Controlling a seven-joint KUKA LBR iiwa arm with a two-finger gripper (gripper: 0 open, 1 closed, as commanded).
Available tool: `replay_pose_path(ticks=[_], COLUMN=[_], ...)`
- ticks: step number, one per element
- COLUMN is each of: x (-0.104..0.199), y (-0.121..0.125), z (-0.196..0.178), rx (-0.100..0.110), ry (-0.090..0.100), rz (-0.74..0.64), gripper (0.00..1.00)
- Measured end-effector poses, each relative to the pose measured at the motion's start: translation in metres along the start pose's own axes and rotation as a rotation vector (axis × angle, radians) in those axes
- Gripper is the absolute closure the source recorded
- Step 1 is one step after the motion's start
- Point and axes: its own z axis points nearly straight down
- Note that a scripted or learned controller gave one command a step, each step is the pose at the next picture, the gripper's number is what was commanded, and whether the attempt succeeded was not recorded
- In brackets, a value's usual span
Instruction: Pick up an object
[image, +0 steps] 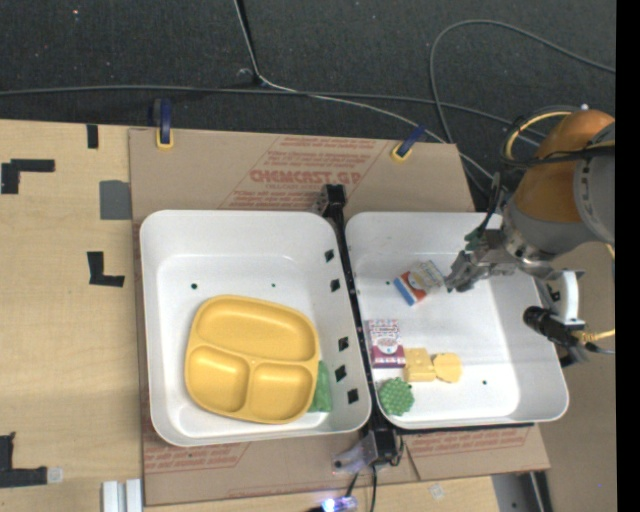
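The right bin (520, 395) holds several small items. A small red, white and blue packet (413, 284) lies near its middle. A purple and white carton (385, 342) sits by the left wall, with a yellow toy piece (433, 367) and a green knobbly item (397, 397) toward the front. My gripper (462, 273) hangs low over the right bin, just right of the packet and close to its edge. Nothing shows lifted off the bin floor.
The left bin (160, 240) holds a large yellow divided plate (252, 358) with a green item (322, 388) wedged at its right side. A black divider (345, 290) separates the bins. The arm's orange band (560, 180) rises at the right; cables run across the back.
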Motion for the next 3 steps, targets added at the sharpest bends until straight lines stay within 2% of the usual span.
replay_pose_path(ticks=[1,2,3], x=[-0.004,-0.001,0.056], y=[-0.003,-0.001,-0.004], z=[-0.062,-0.105,-0.091], rx=[-0.001,-0.002,0.005], ry=[0.000,0.000,0.002], rz=[0.000,-0.001,-0.005], gripper=[1.00,1.00,1.00])
